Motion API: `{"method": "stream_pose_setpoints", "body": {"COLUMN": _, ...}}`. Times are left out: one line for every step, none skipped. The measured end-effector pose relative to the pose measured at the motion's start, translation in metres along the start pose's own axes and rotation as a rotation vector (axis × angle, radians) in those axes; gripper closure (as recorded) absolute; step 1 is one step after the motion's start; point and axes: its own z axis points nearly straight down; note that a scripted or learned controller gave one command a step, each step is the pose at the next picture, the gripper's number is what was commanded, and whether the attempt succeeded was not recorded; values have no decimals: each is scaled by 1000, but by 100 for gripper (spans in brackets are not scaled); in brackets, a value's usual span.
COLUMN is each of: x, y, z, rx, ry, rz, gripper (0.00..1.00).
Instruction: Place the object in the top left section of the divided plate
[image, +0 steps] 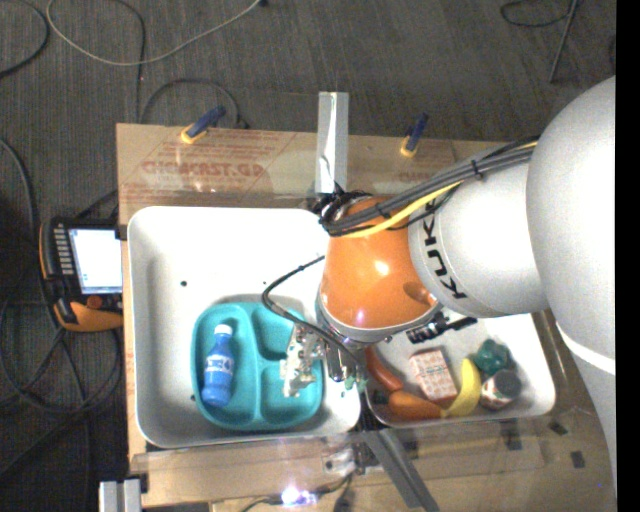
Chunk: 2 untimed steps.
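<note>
1. The teal divided plate (232, 420) is seen lying in the left bin (160, 300), toward that bin's near edge.
2. A blue bottle (218, 364) with a white cap and label is found lying in the plate's long left section, cap pointing away from the camera.
3. The gripper (305, 362) is held low over the plate's right side, above its right-hand sections, under the arm's orange band (372, 270).
4. How wide the claw is set cannot be told; it is blurred against the plate.
5. To the right of the plate, the right bin (545, 395) is seen holding a red sausage-like piece (382, 372), an orange carrot-like piece (412, 405), a banana (466, 388), a small box (432, 372), and a dark green item (492, 356).
</note>
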Motion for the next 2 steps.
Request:
{"method": "stream_pose_setpoints", "body": {"x": -3, "y": -23, "z": -121, "rx": 1, "ry": -6, "rz": -356, "gripper": 100}}
{"method": "stream_pose_setpoints", "body": {"x": -48, "y": -91, "z": -188, "rx": 2, "ry": -7, "rz": -415, "gripper": 100}}
